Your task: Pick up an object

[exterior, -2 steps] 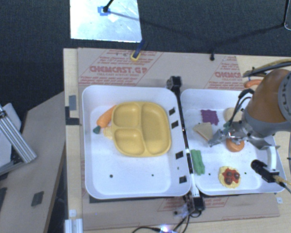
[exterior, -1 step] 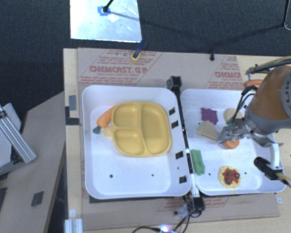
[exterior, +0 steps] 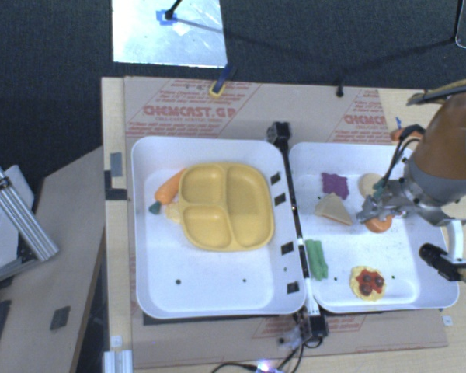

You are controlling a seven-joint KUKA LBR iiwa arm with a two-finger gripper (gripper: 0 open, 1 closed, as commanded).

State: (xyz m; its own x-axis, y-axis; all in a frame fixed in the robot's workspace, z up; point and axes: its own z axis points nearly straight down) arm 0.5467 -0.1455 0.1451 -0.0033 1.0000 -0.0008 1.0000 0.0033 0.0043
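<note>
The arm reaches into the right bin [exterior: 419, 295] and its pincer [exterior: 375, 212] sits low over a small orange-red piece [exterior: 380, 224], which lies toward the far right part of that bin. This piece looks like the thing being tried for. Whether the pincer is spread or pressed together I cannot tell; the wrist body hides its tips, and nothing shows plainly between them, so no hold can be claimed.

Taking the orange-red piece as the landmark, the crowding around it is the main risk. A tan wedge [exterior: 334, 209] lies just beside it on the side toward the left bin [exterior: 151, 231], and a pale round piece [exterior: 370, 183] sits just behind it, toward the far rim. A purple cluster [exterior: 335, 184] lies beyond the wedge. If the pincer closes off-centre, it could nudge the wedge or catch two things at once, and the small piece could squirt sideways.

The piece also looks low and flat, so the tips may skate over it or press on the bin floor without getting under its edge. A lift might then come up with nothing.

Farther from the landmark, a green strip [exterior: 317, 258] and a round pizza-like toy [exterior: 368, 282] lie toward the near rim, well apart, and are unlikely to interfere. The yellow divided plate [exterior: 222, 207] and a carrot [exterior: 169, 186] in the left bin are out of reach of any slip.
</note>
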